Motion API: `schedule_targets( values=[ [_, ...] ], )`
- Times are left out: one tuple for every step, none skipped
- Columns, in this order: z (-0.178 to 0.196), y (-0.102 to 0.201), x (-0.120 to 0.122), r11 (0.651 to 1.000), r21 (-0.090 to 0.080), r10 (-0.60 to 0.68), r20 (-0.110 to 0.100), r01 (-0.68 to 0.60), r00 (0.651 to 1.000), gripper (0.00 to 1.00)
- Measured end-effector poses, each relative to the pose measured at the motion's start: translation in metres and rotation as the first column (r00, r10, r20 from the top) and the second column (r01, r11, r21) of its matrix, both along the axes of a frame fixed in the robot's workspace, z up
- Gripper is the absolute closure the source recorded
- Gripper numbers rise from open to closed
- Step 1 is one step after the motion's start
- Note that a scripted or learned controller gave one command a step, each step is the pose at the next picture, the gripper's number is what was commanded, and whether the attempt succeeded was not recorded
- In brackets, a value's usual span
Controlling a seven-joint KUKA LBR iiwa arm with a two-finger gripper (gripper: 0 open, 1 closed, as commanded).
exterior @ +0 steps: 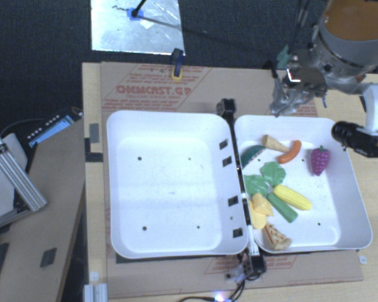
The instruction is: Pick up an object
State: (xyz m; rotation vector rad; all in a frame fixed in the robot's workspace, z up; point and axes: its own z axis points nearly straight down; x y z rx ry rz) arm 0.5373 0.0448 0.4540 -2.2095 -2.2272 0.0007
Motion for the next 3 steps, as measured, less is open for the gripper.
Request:
schedule_targets(
  values=[
    [0.016, -0.036, 0.054, 1.000, -0.004, -0.009, 0.009, 0.009, 1.000, 1.00],
    [0.032, -0.014, 0.134, 1.000, -0.003, -0.002, 0.010, 0.002, 1.000, 1.00],
    [0.086, 0.001, 0.108, 1.000, -0.001, -0.001, 0.012, 0.001, 1.000, 1.00]
  ],
)
